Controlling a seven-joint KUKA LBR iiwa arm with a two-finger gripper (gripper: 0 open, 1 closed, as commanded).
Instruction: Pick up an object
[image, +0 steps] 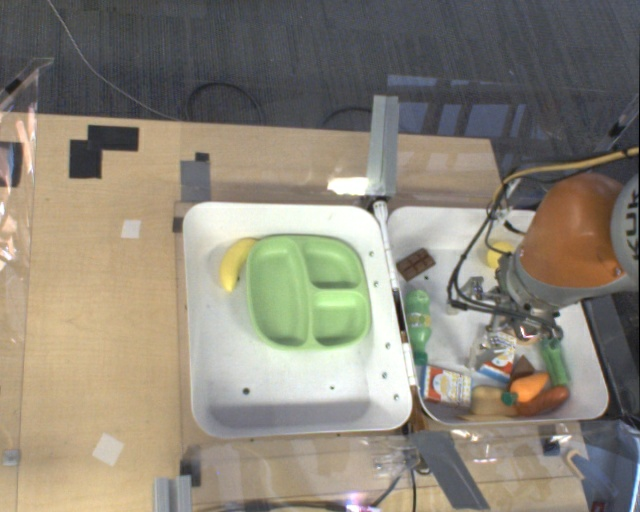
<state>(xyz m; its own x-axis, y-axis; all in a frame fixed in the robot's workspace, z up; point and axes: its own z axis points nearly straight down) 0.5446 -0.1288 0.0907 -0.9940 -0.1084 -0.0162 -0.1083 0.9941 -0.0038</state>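
The arm comes in from the right, and its orange band (568, 235) hangs over the right bin (437, 232). Below the band, the gripper (506, 330) sits low among a pile of small items at the bin's front. Under it lie a white and blue packet (497, 362), an orange carrot (530, 386), a red item (543, 402) and a green bottle (555, 362). A green bottle (417, 322) lies along the bin's left wall, with a small printed carton (449, 384) below it and a brown chocolate piece (415, 264) above. A yellow item (495, 256) peeks out beside the arm.
The left bin (215, 380) holds a green divided plate (305, 290) and a yellow banana (234, 262) at its left edge. A metal post (382, 145) rises behind the gap between the bins. Black cables (480, 245) loop from the wrist.
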